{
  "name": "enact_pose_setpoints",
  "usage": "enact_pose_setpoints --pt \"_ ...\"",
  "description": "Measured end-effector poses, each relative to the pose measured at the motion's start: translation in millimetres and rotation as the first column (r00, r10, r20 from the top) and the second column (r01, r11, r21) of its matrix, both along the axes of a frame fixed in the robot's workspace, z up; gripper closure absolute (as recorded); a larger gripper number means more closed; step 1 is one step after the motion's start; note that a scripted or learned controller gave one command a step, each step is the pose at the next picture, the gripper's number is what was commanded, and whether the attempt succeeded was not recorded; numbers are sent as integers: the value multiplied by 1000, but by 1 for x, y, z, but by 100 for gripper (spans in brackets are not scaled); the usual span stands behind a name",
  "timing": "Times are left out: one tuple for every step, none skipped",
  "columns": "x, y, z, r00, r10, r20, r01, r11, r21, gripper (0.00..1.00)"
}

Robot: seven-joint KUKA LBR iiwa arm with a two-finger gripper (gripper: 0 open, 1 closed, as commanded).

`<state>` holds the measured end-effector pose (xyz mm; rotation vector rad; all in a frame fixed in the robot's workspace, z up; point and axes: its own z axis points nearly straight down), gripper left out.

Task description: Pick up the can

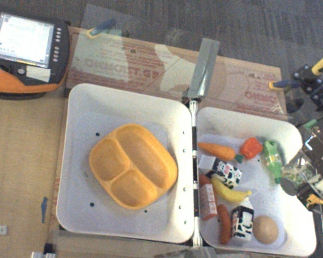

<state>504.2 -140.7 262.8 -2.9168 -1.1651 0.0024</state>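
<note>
An orange divided plate (pixel 133 165) lies alone in the left bin (pixel 85 106). In the right bin (pixel 296 245), the red can (pixel 207 200) lies on its side against the left wall, beside a banana (pixel 232 192), a carrot (pixel 216 149), two cow-print cartons (pixel 227 171) and an egg (pixel 265 229). At the bin's right rim hovers the gripper (pixel 303 176); its opening cannot be judged from here.

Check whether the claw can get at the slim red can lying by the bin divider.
Probably, though tightly. The claw hangs over the white right-hand bin; nothing covers the slim red can, but the bin wall and yellow banana crowd its sides.
</note>
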Motion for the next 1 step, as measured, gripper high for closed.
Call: enact_pose_setpoints --pt "1 1 9 1000 4 -3 -4 1000 0 100"
